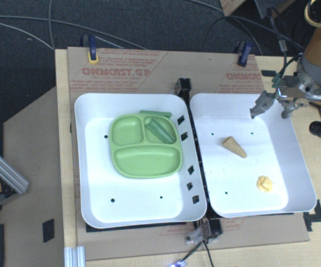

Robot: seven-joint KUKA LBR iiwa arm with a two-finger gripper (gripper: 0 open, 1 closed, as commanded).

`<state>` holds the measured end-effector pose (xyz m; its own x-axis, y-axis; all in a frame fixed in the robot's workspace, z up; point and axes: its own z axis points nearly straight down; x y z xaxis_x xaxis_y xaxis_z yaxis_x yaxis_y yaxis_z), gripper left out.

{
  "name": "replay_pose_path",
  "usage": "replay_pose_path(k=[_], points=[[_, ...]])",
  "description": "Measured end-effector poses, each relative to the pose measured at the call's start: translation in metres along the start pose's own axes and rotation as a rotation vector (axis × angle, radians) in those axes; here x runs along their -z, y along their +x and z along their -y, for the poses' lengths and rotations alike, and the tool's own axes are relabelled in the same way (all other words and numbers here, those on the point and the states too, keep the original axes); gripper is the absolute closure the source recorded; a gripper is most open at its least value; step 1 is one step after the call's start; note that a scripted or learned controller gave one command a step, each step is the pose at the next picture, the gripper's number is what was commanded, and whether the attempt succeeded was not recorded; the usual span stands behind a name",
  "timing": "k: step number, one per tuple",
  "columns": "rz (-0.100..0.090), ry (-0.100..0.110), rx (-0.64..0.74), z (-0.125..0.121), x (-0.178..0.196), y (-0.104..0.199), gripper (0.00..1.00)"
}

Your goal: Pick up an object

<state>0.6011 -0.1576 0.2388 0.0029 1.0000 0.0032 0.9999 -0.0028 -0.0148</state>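
**Inspector:** Report on the arm (319,54) first.

**Assistant:** It enters from the right, grey with an orange band above the wrist. The gripper (272,108) hangs over the far right corner of the right bin (299,160). The two fingers stand apart, one toward the left (258,109) and one toward the right (287,111), with bare white bin floor showing between them. Nothing sits between the fingers.

**Inspector:** Contents of the right bin?

**Assistant:** Two items. A tan wedge-shaped piece (235,147) lies on the floor near the bin's middle, nearer and to the left of the gripper, apart from it. A small yellow lump (265,183) lies toward the near right part of the bin, well apart from the wedge. I cannot tell what either piece is made of.

**Inspector:** The left bin?

**Assistant:** The left bin (93,193) holds a green divided plate (146,161), lying flat toward the far half. A darker green oblong object (160,129) rests tilted in the plate's far right compartment. A flat green strip (156,114) lies just beyond the plate's far edge; whether it touches the plate I cannot tell.

**Inspector:** Surroundings?

**Assistant:** Both bins sit side by side on a brown board (149,71) printed with red lettering, held by a blue clamp (93,49) at the far left and another clamp (243,53) at the far right. Cables (54,21) run across the dark floor beyond.
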Motion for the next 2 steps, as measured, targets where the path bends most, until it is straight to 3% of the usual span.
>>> replay_pose_path(k=[1,2], points=[[0.003,-0.014,0.003,-0.002,0.008,0.000,0.00],[0.001,-0.007,0.003,-0.008,-0.053,0.004,0.00]])
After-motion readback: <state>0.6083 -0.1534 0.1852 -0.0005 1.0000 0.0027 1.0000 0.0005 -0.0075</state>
